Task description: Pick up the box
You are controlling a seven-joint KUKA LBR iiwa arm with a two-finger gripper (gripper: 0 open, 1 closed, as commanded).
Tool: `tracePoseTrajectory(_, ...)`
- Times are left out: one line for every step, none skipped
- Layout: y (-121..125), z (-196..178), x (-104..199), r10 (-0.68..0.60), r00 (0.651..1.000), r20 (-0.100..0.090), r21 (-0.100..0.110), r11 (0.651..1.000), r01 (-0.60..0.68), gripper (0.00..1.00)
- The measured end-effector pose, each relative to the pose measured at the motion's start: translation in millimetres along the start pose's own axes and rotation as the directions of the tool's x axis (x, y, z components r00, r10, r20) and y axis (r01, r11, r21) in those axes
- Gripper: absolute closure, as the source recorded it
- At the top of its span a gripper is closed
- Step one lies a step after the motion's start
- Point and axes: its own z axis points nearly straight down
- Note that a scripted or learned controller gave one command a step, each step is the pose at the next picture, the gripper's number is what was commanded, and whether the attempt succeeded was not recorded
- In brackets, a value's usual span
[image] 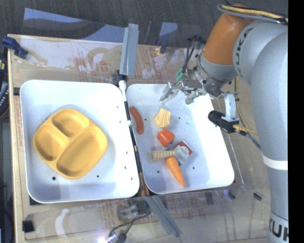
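Note:
The box (182, 151) is a small red, white and green carton lying in the right bin (213, 156), a little right of its middle. It touches a tan cone (160, 155) on its left and an orange carrot (175, 171) just below it. My gripper (178, 94) hangs over the far end of the same bin, well behind the box. Its two fingers are spread apart, open, with nothing between them.
In the right bin also lie a brown sausage (137, 120), a yellow ridged piece (162, 118) and a small red-orange item (165, 137). The left bin (35, 92) holds a yellow divided plate (71, 143). The arm's grey body fills the right side.

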Motion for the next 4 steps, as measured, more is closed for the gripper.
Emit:
tracePoseTrajectory(-25, 33, -53, -0.128, 0.992, 0.0, -0.001, 0.992, 0.128, 0.0)
tracePoseTrajectory(-68, 96, -55, -0.176, 0.984, 0.014, -0.032, 0.984, 0.177, 0.0)
tracePoseTrajectory(-124, 118, -52, -0.239, 0.971, 0.007, -0.013, 0.971, 0.239, 0.0)
tracePoseTrajectory(-122, 107, -54, -0.244, 0.97, 0.013, -0.015, 0.97, 0.244, 1.0)
